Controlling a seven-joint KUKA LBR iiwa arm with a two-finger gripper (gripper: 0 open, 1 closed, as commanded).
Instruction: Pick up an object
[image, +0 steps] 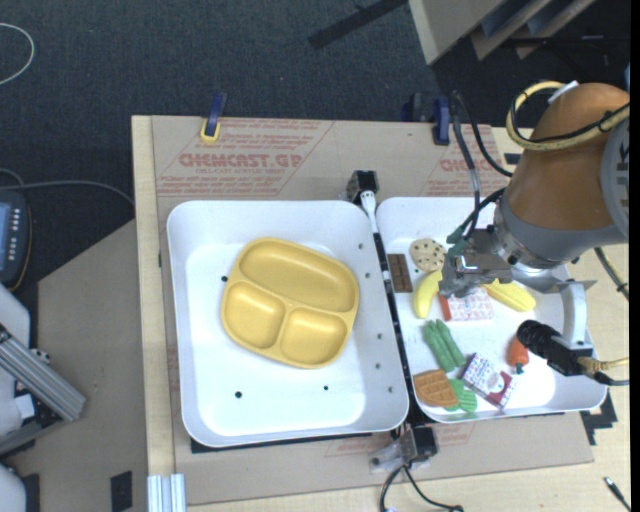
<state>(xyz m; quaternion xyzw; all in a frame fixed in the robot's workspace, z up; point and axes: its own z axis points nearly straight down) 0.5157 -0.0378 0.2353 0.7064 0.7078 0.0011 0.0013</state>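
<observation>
You've got one glossy yellow three-compartment plastic plate (290, 315), two smooth yellow toy bananas (428, 294); grip of the two-finger gripper (462, 283) unclear.

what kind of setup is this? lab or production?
Most likely a research lab grasping rig, not production. Two white bins sit on a clamped board, the right one holding toy food such as a banana and cookie, the left a yellow divided plate. Loose cables run over carpet.
</observation>
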